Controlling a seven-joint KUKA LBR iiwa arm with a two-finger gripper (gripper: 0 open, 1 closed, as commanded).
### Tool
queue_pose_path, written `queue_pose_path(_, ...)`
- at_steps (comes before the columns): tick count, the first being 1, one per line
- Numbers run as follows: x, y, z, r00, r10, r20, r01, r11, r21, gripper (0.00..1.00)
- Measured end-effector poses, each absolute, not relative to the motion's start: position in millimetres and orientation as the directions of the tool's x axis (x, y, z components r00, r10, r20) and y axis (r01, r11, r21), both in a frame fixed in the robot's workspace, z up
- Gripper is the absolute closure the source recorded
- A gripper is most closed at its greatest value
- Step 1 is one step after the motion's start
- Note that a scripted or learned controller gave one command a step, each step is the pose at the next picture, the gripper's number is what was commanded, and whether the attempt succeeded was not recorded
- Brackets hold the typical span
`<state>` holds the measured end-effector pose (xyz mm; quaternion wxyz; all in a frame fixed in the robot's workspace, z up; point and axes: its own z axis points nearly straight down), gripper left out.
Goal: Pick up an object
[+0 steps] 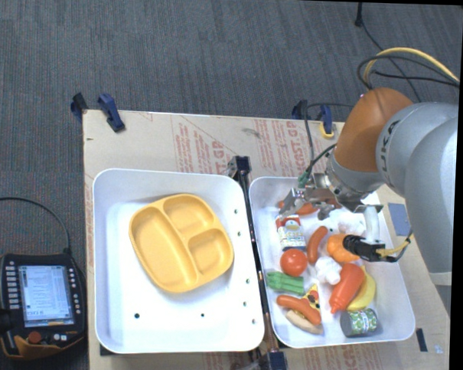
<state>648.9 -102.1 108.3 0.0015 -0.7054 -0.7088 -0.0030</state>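
Gripper [308, 195] low above bottle [292, 231]; finger state unclear, cannot tell. Advice: centre over bottle, clear of tomato [293, 261] just below, descend straight.

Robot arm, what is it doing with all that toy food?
The grey robot arm reaches in from the right, its hand low over the back of the right bin, which is heaped with toy food: a tomato, a carrot, a small can. Nothing looks picked up yet. The left bin holds a yellow divided plate.
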Motion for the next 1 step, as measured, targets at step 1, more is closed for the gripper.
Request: queue_pose_path(1,649.1,-101.9,115.8,-0.006,1.000,0.007,1.000,0.006,-0.001,1.00)
